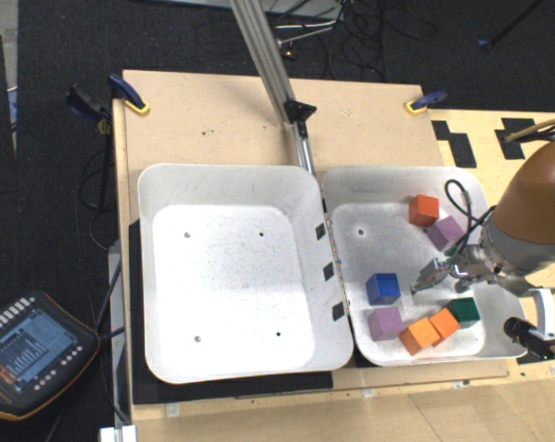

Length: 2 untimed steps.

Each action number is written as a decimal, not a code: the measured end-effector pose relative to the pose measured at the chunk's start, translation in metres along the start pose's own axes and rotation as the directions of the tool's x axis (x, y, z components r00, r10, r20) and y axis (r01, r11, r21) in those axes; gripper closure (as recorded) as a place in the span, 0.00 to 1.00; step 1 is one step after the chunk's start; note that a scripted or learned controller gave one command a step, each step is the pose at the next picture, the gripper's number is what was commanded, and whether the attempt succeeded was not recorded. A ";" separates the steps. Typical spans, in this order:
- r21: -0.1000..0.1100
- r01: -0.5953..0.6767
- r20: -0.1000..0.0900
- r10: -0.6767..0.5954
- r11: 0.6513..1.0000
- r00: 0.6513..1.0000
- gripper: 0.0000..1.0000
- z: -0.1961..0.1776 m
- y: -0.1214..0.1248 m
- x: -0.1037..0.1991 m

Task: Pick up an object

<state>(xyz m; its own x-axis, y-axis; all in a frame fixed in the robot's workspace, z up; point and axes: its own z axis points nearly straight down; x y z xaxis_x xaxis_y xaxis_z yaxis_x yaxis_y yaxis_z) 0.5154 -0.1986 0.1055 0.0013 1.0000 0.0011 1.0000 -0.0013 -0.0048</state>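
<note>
From above, the fingers are hovering low in the right bin, and whether they are apart or together I cannot tell. A blue cube is sitting just left of them, a green cube just behind-right, and an orange cube well above.

A robotics lab: a pale wooden bench carries two shallow white bins side by side, clamped at its far corners by blue-and-yellow clamps. An aluminium strut slants up from the far edge over dark carpet strewn with cables. A teach pendant lies on the floor, near left. Black-and-white calibration markers show at far right.
</note>
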 end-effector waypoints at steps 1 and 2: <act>-0.004 0.000 0.001 0.000 1.000 1.000 0.00 0.011 0.000 0.000; -0.007 0.001 0.002 -0.001 1.000 1.000 1.00 0.000 0.001 0.000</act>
<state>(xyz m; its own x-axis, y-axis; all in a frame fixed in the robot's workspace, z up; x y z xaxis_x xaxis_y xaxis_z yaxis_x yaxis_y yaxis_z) 0.5163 -0.1982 0.1057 0.0000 1.0000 -0.0006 1.0000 0.0000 0.0020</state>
